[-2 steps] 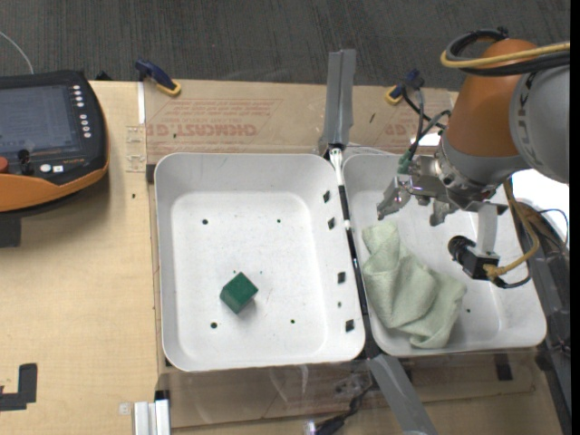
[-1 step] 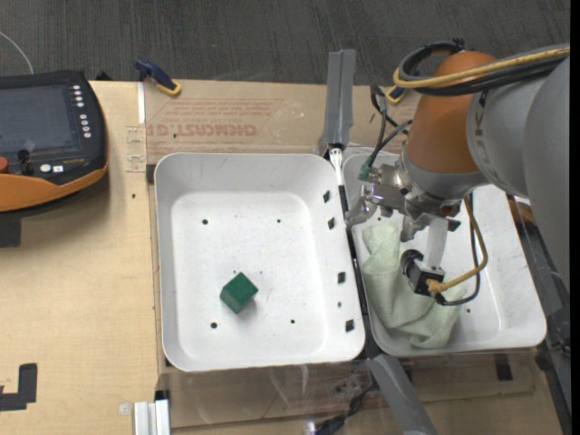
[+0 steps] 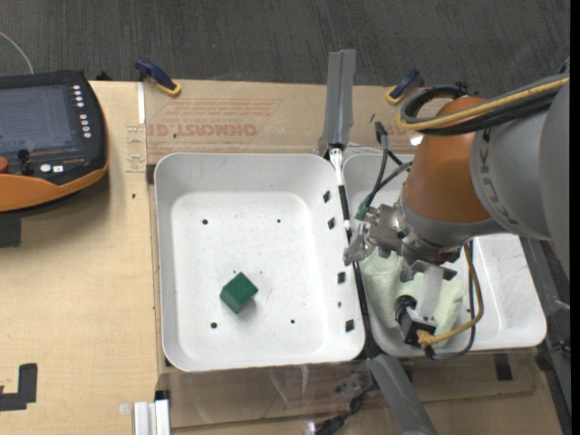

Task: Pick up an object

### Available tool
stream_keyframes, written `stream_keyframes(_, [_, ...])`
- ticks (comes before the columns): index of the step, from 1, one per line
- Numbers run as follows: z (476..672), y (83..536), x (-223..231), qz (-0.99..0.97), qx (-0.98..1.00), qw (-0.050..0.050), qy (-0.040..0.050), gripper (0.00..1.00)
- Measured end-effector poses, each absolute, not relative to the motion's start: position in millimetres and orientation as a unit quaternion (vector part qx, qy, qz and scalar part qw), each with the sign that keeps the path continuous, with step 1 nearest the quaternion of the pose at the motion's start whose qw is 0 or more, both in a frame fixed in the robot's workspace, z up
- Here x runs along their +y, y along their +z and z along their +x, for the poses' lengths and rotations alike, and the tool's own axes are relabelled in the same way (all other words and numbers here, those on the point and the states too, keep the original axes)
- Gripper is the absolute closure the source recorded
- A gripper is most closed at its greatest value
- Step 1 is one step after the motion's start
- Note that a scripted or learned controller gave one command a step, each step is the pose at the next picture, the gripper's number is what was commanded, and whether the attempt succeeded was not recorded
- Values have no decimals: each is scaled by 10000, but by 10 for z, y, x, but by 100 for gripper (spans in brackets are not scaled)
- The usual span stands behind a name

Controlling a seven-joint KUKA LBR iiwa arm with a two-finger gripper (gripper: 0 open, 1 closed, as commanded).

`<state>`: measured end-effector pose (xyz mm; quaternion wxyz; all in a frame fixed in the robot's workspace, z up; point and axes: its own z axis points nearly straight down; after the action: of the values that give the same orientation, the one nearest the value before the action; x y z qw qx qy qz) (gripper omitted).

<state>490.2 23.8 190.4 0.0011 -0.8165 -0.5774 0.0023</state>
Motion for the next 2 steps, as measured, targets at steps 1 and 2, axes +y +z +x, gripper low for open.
stream_keyframes(1, [4987, 1909, -210, -8114, -5845, 3, 14, 0])
stream_keyframes(2, [4987, 1909, -209, -8113, -5846, 5, 14, 0])
